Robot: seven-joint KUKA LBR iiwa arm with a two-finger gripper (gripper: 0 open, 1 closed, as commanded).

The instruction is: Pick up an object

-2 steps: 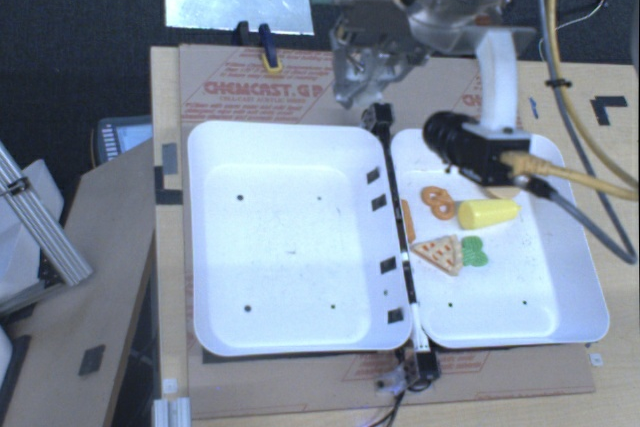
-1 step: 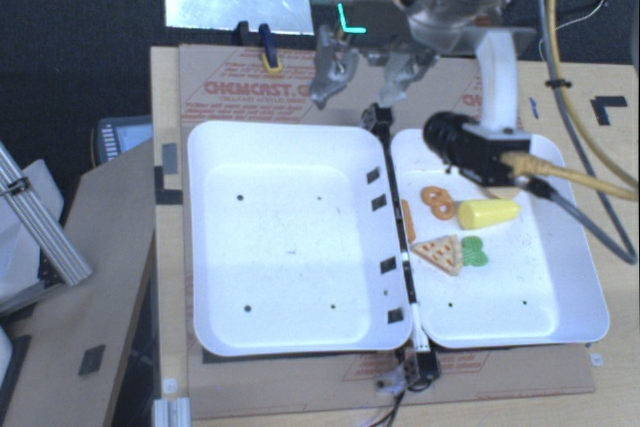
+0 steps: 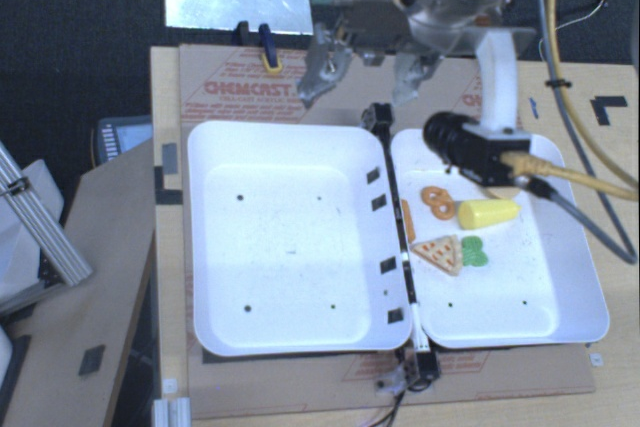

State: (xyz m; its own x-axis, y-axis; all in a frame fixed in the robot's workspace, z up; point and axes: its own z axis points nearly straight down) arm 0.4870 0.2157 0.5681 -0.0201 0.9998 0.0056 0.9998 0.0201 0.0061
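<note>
My gripper (image 3: pixel 362 80) hangs high above the back edge of the bins, near the divider, open with nothing between its two grey fingers (image 3: pixel 322 75). In the right bin (image 3: pixel 560 315) lie a yellow corn-like piece (image 3: pixel 488 211), a pretzel (image 3: pixel 436 201), a pizza slice (image 3: pixel 439 254) and a small green piece (image 3: pixel 474 253). A thin orange item (image 3: pixel 407 218) lies against the divider. All of these sit below and to the right of the gripper, apart from it.
The left bin (image 3: pixel 290 245) sits beside the right one, with black clips (image 3: pixel 380 203) along the divider. A black camera on a white mount (image 3: pixel 470 147) with yellow cable juts over the right bin's back. A clamp (image 3: pixel 268 50) stands behind the left bin.
</note>
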